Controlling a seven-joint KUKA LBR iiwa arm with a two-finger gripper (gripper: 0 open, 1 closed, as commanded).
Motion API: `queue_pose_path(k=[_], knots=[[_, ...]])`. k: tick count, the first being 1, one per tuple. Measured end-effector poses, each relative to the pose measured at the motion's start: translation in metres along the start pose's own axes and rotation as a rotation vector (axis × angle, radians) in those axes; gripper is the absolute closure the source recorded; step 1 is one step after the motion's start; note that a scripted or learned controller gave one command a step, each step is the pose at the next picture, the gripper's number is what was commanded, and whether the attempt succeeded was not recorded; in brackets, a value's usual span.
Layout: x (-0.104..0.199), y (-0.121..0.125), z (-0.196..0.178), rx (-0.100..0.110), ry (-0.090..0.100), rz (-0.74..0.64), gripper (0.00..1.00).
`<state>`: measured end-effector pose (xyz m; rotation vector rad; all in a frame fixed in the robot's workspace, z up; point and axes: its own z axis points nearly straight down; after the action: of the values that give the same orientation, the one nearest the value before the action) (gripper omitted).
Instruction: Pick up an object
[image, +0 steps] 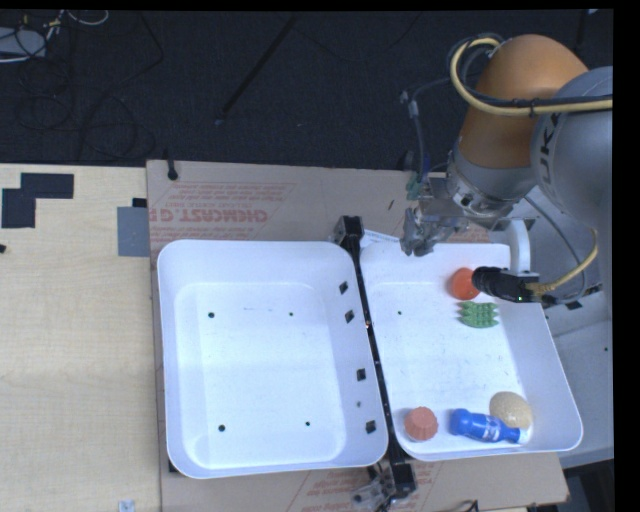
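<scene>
A: In the right bin (545, 400), five small objects are seen. An orange ball (462, 284) lies near the far right wall, with a green ridged piece (478, 316) just beside it on the near side. Along the near wall a reddish round piece (421, 423), a blue bottle (482, 427) and a tan ball (511, 409) are grouped closely.

B: And the gripper (420, 240)?

A: It is held above the far rim of that bin, well apart from every object. Nothing is seen between its fingers; whether they are spread or closed cannot be told.

B: Which step is judged to be in hand?

A: The approach, it seems; no object has been lifted yet. A target must be chosen, the gripper brought over it and lowered. The orange ball is nearest. The left bin (170, 300) is not needed.
</scene>
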<state>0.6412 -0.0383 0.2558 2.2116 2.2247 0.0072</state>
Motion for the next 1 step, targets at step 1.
queue_pose_path(k=[1], knots=[[-0.0019, -0.0042, 0.002, 0.009, 0.0, 0.005, 0.0]])
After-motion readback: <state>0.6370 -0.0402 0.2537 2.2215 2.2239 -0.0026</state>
